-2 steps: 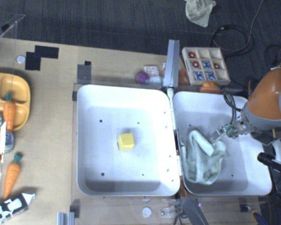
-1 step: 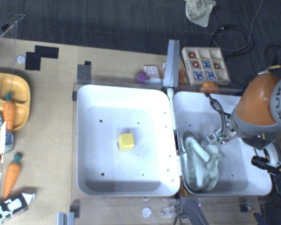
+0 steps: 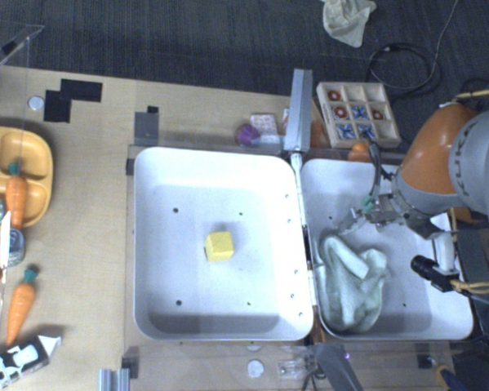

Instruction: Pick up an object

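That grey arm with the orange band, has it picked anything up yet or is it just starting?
Nothing looks picked up yet. The yellow block lies alone in the left bin, and the crumpled pale cloth lies on the floor of the right bin. In hand: the arm's tool is down over the right bin, just above the cloth. Whether it grips anything is unclear. Grasping and lifting remain.

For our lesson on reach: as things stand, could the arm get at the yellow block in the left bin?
Probably yes. The yellow block lies alone on the floor of the left bin, open from above. The arm sits over the right bin, so it would have to cross the divider between them.
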Motion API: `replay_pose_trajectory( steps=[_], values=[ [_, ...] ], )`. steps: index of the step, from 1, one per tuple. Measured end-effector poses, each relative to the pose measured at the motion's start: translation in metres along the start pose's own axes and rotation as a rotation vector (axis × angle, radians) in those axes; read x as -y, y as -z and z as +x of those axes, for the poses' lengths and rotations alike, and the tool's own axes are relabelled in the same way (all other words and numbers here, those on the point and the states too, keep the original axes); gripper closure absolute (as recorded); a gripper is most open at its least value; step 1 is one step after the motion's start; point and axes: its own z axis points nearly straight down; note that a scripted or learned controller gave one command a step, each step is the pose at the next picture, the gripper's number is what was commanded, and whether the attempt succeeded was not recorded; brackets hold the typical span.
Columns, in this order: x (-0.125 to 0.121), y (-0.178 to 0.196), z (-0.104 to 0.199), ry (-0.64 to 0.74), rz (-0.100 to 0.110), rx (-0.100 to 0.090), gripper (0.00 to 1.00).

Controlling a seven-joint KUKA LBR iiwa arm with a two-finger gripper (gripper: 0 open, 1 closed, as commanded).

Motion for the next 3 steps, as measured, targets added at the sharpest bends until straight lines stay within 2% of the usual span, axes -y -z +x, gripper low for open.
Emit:
replay_pose_trajectory(
  steps=[1, 2, 3],
  values=[
    [0.054, 0.000, 0.007, 0.057, -0.007, 0.003, 0.00],
    [-0.007, 0.019, 0.003, 0.060, 0.000, 0.000, 0.00],
    [0.060, 0.014, 0.012, 0.017, 0.002, 0.000, 0.00]
  ],
)
